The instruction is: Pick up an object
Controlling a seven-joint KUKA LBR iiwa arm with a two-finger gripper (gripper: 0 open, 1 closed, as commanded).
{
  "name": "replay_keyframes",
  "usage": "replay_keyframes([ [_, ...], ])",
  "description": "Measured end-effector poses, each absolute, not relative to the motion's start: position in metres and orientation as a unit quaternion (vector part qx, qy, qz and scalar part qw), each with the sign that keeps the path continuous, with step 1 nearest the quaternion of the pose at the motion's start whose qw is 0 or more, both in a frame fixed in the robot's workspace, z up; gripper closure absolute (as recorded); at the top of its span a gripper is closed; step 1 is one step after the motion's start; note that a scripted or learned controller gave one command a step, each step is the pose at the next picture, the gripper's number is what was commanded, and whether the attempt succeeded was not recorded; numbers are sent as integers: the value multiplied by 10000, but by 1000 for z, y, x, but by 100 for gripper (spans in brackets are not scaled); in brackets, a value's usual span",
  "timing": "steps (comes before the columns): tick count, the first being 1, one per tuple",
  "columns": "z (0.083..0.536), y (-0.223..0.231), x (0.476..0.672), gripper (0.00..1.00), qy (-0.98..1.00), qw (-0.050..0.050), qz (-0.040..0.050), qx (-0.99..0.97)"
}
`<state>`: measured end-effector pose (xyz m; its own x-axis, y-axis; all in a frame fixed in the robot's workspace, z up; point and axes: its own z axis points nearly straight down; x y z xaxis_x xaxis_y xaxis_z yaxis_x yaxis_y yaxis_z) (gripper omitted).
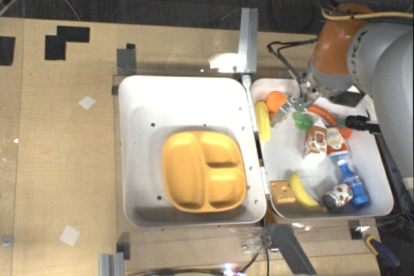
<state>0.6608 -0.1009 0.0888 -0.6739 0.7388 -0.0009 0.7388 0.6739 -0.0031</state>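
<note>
Overhead view of a two-bin tabletop (pixel 58 158) with the arm reaching into the right bin (pixel 381 203) from the right.

The gripper (pixel 292 105) hangs low over the far left part of the right bin, its fingers pointing toward an orange ball (pixel 275 100) and a small green object (pixel 303 119) just beside them; whether the fingers are apart or together cannot be told, and nothing is seen between them. Other candidates in this bin are a yellow corn cob (pixel 262 121) along the left wall, a red-and-white carton (pixel 316 141), a blue-capped bottle (pixel 351 181), a banana (pixel 301 191), a tan block (pixel 283 192) and a small can (pixel 338 196) near the front edge. The left bin (pixel 139 106) holds a yellow divided plate (pixel 203 170), well apart from the gripper.
</note>
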Motion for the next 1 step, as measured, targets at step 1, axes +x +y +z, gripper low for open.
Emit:
replay_keyframes([
  [1,101,-99,663,100,-9165,-35,10,-4000],
])
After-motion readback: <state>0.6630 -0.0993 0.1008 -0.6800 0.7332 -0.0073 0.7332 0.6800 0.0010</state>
